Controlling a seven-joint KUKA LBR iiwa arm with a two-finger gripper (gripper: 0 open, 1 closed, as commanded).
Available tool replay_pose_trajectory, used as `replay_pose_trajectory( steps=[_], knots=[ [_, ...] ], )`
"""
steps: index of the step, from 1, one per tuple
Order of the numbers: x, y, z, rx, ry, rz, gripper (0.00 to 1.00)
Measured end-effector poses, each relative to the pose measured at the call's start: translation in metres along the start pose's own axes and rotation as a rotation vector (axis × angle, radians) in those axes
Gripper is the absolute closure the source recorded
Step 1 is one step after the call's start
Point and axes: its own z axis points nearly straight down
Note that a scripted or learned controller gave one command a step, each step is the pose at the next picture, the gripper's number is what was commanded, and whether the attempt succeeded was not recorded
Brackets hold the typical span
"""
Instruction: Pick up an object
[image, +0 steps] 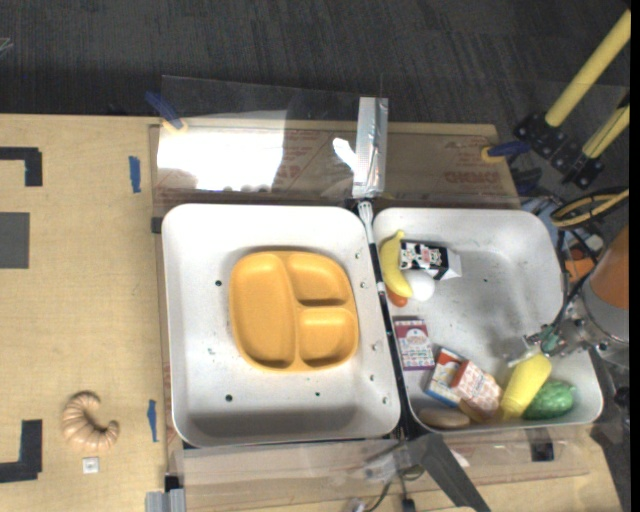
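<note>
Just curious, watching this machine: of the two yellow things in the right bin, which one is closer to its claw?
The yellow bottle by the green ball, near the gripper. The banana lies across the bin by the divider.

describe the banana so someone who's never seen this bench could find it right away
Look at the right-hand white bin of the two on the bench. Along its left wall, near the far corner, lies the banana, next to a small black-and-white carton. It is the curved yellow piece; the other yellow item sits at the near right.
</note>
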Motion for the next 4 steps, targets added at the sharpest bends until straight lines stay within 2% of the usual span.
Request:
replay_pose_trajectory(
  steps=[1, 2, 3, 4],
  knots=[
    [0.072, 0.018, -0.110, -0.001, 0.002, 0.181, 1.00],
    [0.060, 0.014, -0.139, 0.002, 0.000, 0.213, 1.00],
    [0.060, 0.014, -0.137, 0.005, 0.001, 0.213, 0.00],
    [0.041, 0.035, -0.228, -0.002, -0.001, 0.278, 0.00]
  ],
)
